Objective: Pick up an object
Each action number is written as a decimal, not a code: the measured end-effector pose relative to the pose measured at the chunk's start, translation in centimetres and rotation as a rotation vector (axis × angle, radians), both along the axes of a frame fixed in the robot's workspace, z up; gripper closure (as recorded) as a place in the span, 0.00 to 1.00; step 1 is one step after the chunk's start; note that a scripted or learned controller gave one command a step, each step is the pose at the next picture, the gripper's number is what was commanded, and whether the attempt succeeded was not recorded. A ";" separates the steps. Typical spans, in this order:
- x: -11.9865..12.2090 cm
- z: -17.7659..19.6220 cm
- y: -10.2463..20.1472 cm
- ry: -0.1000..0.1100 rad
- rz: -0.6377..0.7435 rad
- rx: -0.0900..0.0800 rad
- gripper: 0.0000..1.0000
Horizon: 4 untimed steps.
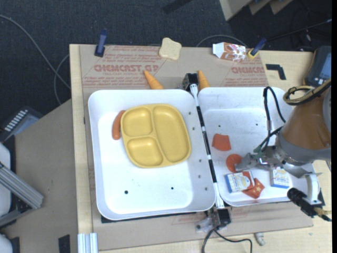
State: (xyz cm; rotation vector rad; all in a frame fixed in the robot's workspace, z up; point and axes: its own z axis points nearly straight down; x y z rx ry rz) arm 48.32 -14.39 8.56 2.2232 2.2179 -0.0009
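**Arm low over the right bin, among the small items**

The left bin holds a yellow divided plate with three compartments, lying in the bin's upper half. An orange-red sausage-shaped toy lies against the plate's left edge, partly tucked under it.

Behind the bins, on the brown cardboard, a carrot-like orange piece lies near the left bin's back rim, a slice of toy bread sits on the cardboard's back edge, and a second orange piece lies beside the black clamp where the two bins meet. Further right is a small red-and-white carton.

In the right bin, a red-orange block lies near the middle. Nearer the front lies a round orange-red piece, then a small blue-and-white packet touching a crumpled red piece. Another blue-and-white packet lies beside the arm's wrist.

The gripper sits just right of the round orange-red piece, close to it; whether it is clamped or spread, I cannot tell. Nothing is visibly held. The arm fills the bin's right side.
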 end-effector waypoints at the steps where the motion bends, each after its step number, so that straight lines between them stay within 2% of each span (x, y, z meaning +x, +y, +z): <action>1: 6.5 0.0 2.9 -0.003 0.004 0.002 0.00; 2: 7.0 2.7 -2.0 -0.001 0.002 -0.001 0.00; 3: 3.2 -0.2 0.8 0.003 0.002 0.002 0.00; 4: -0.5 -0.1 2.8 0.003 0.002 0.002 0.00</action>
